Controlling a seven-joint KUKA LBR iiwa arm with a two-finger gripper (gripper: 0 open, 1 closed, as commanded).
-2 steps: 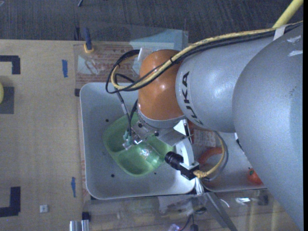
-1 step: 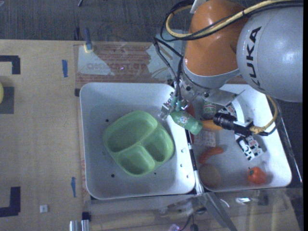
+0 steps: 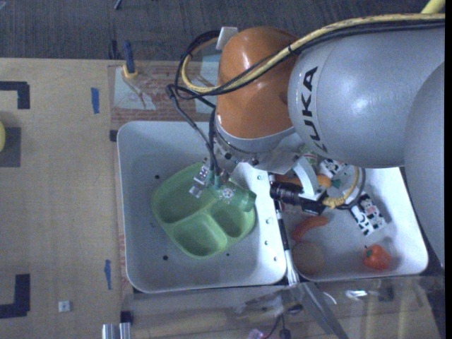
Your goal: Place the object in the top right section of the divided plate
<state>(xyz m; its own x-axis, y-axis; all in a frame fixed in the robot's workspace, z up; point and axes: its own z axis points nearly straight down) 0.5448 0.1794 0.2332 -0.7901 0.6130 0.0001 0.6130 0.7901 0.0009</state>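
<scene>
A light green divided plate point(image 3: 201, 224) lies in the left white bin point(image 3: 141, 161), with its compartments facing up. My gripper point(image 3: 212, 186) hangs over the plate's upper right part, under the orange wrist band point(image 3: 251, 83). A darker green rounded object point(image 3: 241, 199) sits right by the gripper at the plate's right rim. The arm hides much of that corner, so I cannot tell whether the object is held or resting on the plate.
The right bin point(image 3: 409, 260) holds a brown round item point(image 3: 308, 257), a red-orange long piece point(image 3: 311, 226), a red fruit-like item point(image 3: 376, 257) and a black-and-white toy point(image 3: 367, 215). The big grey arm covers the upper right. The wooden bench point(image 3: 56, 189) stretches left.
</scene>
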